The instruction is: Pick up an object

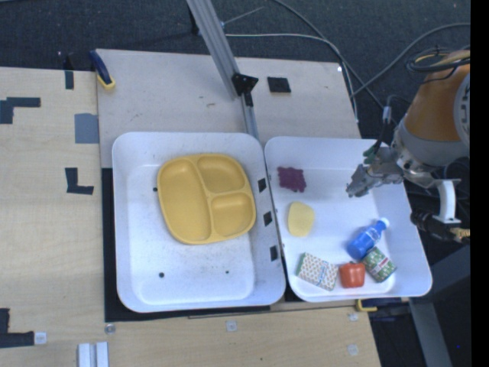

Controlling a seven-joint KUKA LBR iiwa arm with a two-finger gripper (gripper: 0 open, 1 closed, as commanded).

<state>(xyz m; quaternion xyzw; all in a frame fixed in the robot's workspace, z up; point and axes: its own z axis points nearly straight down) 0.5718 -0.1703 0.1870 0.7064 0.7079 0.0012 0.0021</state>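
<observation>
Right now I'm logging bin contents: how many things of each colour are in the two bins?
Yellow: 2, divided plate, pale yellow piece
Purple: 1, purple piece
Blue: 1, bottle
Red: 1, red item
Green: 1, green packet
Patterned: 1, checked packet
Total: 7

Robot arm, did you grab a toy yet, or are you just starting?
Nothing is picked up yet. The gripper hangs over the right bin, near its far right side, with nothing between its fingers. The purple thing, yellow thing, blue bottle and the rest lie in the bin. Left to do: lower, grab, lift.
</observation>
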